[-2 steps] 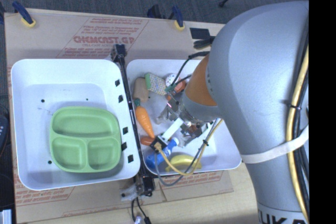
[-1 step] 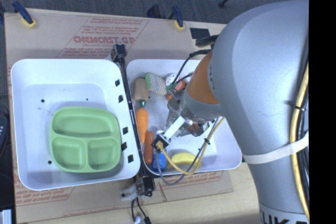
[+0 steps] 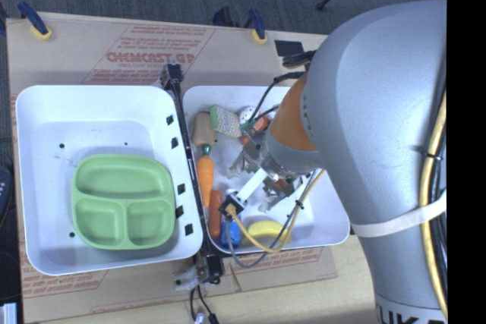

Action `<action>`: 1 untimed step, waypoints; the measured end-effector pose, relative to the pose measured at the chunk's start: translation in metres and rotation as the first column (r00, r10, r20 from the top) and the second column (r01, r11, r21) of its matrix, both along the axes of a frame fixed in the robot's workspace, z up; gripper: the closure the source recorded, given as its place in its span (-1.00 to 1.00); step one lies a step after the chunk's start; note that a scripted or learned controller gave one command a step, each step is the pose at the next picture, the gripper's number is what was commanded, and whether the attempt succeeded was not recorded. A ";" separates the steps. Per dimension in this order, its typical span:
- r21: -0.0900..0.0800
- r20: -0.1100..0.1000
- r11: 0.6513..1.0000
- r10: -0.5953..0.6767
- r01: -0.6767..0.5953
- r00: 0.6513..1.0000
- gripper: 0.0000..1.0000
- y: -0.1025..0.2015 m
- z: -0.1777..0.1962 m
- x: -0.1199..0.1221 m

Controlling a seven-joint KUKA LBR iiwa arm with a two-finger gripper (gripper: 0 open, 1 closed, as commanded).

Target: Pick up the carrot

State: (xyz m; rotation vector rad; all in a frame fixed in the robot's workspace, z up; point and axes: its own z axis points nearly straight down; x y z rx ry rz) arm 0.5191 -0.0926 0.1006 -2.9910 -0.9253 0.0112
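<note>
Orange and tapering, the carrot (image 3: 205, 177) lies lengthwise against the left wall of the right-hand bin (image 3: 330, 214), probably a light, stiff, smooth piece best pinched across its thicker middle, while the gripper (image 3: 253, 162) hovers just beside it, open or closed I cannot tell.

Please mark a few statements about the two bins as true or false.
1. The green plate lies in the left bin. True.
2. The carrot lies on the green plate. False: it lies in the right bin, along its left wall.
3. The arm reaches over the right bin. True.
4. The yellow item sits in the left bin. False: it sits in the right bin, near the view's lower edge of that bin.
</note>
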 end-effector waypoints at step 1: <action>-0.005 0.007 1.000 0.022 -0.022 1.000 -1.00 0.052 0.092 0.070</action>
